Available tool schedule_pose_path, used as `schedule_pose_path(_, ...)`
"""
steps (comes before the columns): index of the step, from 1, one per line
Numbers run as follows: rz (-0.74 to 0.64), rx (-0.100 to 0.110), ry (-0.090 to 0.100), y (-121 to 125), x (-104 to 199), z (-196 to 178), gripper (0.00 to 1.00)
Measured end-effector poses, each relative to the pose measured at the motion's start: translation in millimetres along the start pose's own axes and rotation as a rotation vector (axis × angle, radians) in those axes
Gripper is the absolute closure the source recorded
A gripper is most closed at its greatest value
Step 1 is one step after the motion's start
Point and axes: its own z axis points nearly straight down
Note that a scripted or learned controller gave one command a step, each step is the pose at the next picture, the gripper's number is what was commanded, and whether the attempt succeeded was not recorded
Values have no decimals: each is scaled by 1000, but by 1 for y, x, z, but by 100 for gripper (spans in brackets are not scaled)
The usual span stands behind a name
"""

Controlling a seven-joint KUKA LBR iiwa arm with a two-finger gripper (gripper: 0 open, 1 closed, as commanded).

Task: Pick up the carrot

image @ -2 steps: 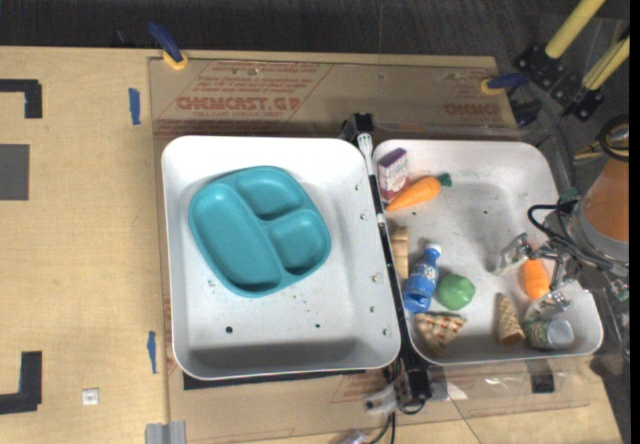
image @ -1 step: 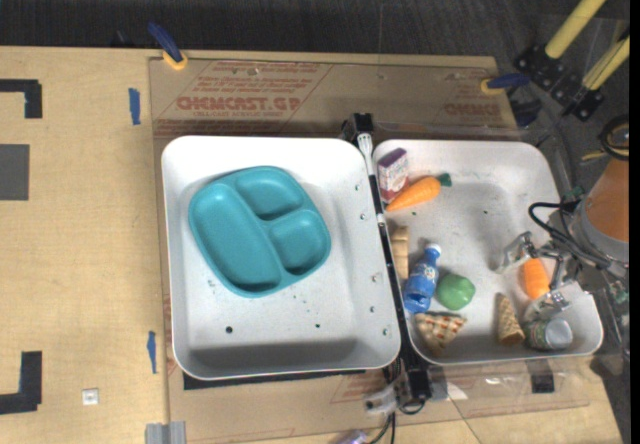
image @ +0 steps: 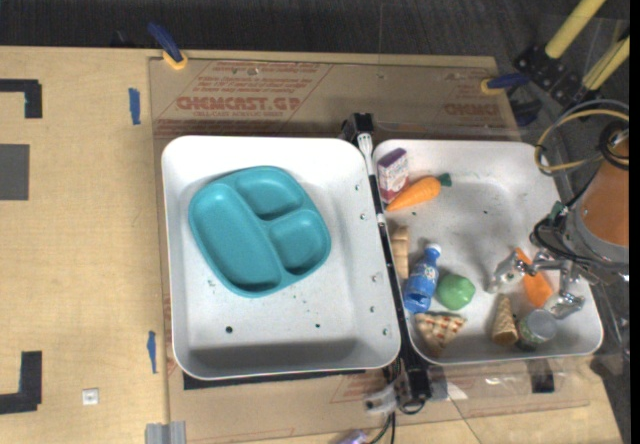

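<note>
The carrot (image: 415,192), orange with a green tip, lies in the upper left of the right bin (image: 480,157), beside a small purple and white box (image: 392,172). My gripper (image: 537,288) hovers low over the bin's lower right part, well away from the carrot. Its metal fingers (image: 503,275) are spread apart, so it is open. A small orange piece shows between them, and I cannot tell what it is.
The right bin also holds a blue bottle (image: 424,278), a green ball (image: 456,290), a waffle cone (image: 503,321), a shell-like piece (image: 438,325) and a tan stick (image: 400,252). A teal divided plate (image: 260,228) lies in the left bin (image: 190,332).
</note>
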Motion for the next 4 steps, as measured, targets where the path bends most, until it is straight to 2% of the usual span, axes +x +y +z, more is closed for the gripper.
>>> schedule_pose_path(1,275,-1,12,1,9,1,0)
schedule_pose_path(2,401,1,20,3,10,1,0)
schedule_pose_path(3,863,7,24,18,-11,1,0)
schedule_pose_path(4,756,3,17,5,16,1,0)
